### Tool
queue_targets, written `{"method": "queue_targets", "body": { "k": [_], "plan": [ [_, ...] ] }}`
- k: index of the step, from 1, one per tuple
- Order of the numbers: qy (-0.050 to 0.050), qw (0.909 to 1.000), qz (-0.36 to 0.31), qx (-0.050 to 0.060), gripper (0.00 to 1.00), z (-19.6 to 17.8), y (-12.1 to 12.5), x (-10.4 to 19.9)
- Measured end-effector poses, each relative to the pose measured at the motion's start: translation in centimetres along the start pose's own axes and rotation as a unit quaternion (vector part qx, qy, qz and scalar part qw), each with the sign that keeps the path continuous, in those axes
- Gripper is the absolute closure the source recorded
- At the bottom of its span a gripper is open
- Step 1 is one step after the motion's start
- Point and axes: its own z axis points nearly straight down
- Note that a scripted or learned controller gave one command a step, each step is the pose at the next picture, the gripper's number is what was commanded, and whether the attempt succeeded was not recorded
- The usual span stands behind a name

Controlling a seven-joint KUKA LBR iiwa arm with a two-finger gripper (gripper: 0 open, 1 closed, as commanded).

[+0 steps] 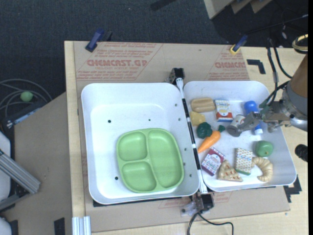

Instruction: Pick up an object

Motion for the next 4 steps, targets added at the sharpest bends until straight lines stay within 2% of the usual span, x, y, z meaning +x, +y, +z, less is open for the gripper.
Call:
{"method": "queue_targets", "body": {
  "k": [1,2,3,4],
  "plan": [
    [0.0,1.0,0.0,0.001,0.0,9.5,8.0,1.9],
    [0.0,1.0,0.0,0.001,0.0,14.1,6.2,4.4],
    [0.0,1.0,0.0,0.001,0.0,14.3,3.2,4.6],
    [0.0,1.0,0.0,0.0,1.0,13.3,3.3,4.7]
  ]
}}
